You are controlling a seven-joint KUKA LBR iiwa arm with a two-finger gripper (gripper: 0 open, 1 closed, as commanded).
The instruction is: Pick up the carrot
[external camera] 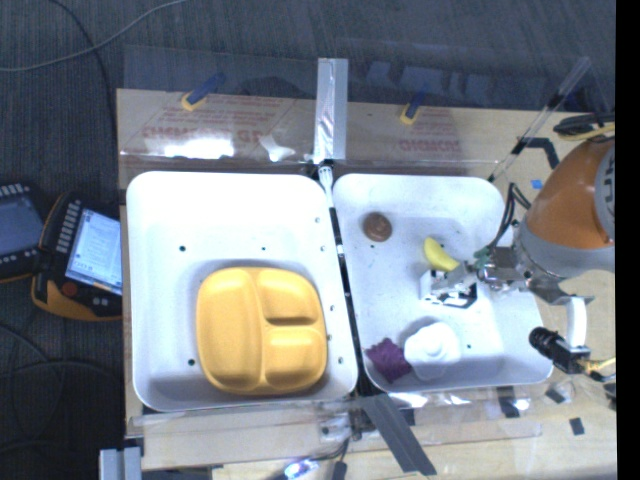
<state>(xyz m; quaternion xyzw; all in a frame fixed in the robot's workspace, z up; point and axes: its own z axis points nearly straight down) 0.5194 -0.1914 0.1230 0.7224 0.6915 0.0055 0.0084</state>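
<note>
Grey carpet and a wooden bench frame the scene, and two white bins are set side by side on the bench. A yellow tray is laid in the left bin. Across in the right bin, a brown round piece is seen near the back, a yellow piece towards the middle, a white piece and a purple piece at the front edge.

No object can be picked out with certainty as the carrot; nothing orange and tapered is made out among the pieces, so its place and long axis cannot be called from this view. It may be hidden under the gripper, or too small to tell.

The arm is reached in from the right, and the gripper is lowered into the right bin, just below the yellow piece and above the white one. Its jaws are blurred against the white floor, so how far they are parted cannot be told, and nothing is seen clamped between them. The coming move is judged to depend on the carrot first being located.
</note>
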